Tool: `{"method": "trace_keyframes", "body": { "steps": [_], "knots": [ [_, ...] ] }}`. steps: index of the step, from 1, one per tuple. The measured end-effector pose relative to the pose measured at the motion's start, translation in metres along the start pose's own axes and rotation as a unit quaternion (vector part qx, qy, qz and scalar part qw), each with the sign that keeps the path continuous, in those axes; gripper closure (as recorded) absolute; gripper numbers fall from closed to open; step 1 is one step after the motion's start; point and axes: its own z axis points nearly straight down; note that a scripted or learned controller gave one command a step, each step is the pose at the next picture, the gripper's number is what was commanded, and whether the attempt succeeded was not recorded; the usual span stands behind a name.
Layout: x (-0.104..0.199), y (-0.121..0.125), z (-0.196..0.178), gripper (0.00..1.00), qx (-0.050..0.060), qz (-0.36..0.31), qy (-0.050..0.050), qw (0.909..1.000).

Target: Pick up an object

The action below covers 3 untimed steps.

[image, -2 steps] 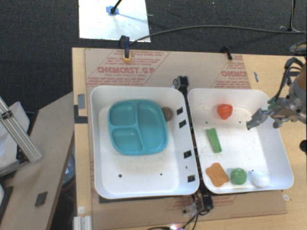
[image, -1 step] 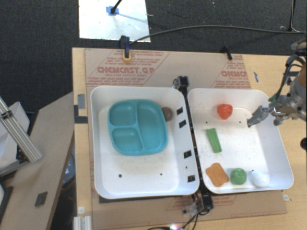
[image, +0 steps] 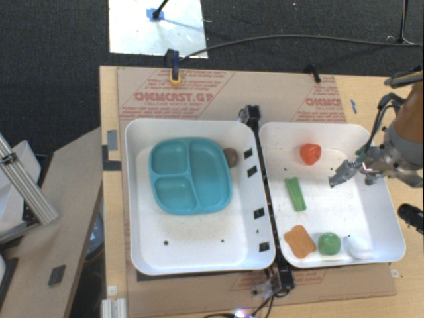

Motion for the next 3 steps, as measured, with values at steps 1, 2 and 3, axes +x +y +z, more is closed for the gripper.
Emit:
{"method": "trace_keyframes", "body": {
  "steps": [1,2,3],
  "knots": [
    [0.002,0.002,0.063,0.00,0.001,0.000,0.000,1.0000],
    [0.002,0.002,0.115,0.00,0.001,0.000,0.000,1.0000],
    [0.002,0.004,0.102,1.00,-0.002,0.000,-0.001,1.0000]
  ]
}}
